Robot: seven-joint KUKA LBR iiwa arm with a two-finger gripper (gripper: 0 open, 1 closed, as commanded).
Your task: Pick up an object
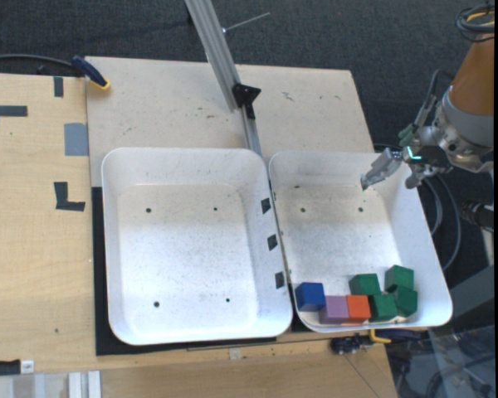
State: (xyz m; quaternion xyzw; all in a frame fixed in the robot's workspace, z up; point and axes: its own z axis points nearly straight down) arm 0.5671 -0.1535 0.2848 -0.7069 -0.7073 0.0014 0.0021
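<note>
Although the arm [473, 81] comes in from the right, most of it is cut off by the frame edge; I see just the orange band and grey wrist. Its claw [382, 172] is small and a bit blurred, at the upper right corner of the right bin [332, 181], over the rim approx. Whether the claw is wide or narrow I cannot tell, and nothing is seen betw. it and any object. It is well apart from the blocks.

No brand, label or readable writing shows anywhere; the dark marks on the wooden board [33, 222] at left are only shapes.

The blocks sit packed in the bottom right corner of the right bin, touching each other: a blue block [310, 295], a purple block [337, 308] just beside it, an orange block [358, 307], and several green blocks [388, 293] in a cluster. How many green ones exactly is hard to say, since they overlap.

The left bin [187, 247] lies beside the right one, their rims touching. A grey metal bar [212, 36] runs down at a slant from the top to where the bins meet.
</note>
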